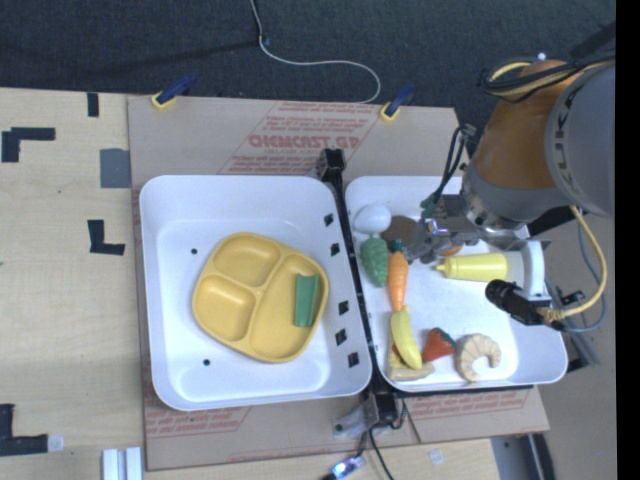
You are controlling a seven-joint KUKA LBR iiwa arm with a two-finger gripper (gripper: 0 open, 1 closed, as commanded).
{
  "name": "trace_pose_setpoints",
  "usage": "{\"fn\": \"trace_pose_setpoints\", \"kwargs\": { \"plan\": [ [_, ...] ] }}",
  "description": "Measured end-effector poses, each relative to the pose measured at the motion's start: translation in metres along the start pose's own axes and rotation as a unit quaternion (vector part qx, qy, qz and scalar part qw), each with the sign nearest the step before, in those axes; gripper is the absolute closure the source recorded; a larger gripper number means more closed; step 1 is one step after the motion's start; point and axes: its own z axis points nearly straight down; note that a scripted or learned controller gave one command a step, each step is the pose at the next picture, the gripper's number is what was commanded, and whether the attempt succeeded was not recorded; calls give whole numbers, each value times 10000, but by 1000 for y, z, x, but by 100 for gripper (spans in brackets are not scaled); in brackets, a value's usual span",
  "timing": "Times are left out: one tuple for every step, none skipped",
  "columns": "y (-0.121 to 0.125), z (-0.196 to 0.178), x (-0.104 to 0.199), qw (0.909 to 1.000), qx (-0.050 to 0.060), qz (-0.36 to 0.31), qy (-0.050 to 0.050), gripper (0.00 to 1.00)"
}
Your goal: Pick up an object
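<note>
Camera view: hand (432, 236) above right bin (535, 368), its grip state impossible to tell.

Orange carrot (398, 280) lying lengthwise in right bin (540, 368), beside green vegetable (375, 261), yellow bottle (474, 266) near

A cardboard sheet (290, 133) with red print lies on the worktop (50, 268) under both bins. Blue-and-yellow clamps (173, 91) grip its far edge, at the far-left and far-right (397, 100) corners. A thin white cable (300, 60) loops over the dark floor (120, 18) beyond. Black tape marks (28, 140) dot the worktop's left side.
</note>
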Motion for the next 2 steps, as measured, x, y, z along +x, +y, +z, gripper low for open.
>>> {"fn": "trace_pose_setpoints", "kwargs": {
  "plan": [
    [3, -21, -6, 10000, -6, 16, -4, 100],
    [6, -17, -8, 10000, 2, 17, -7, 100]
  ]
}}
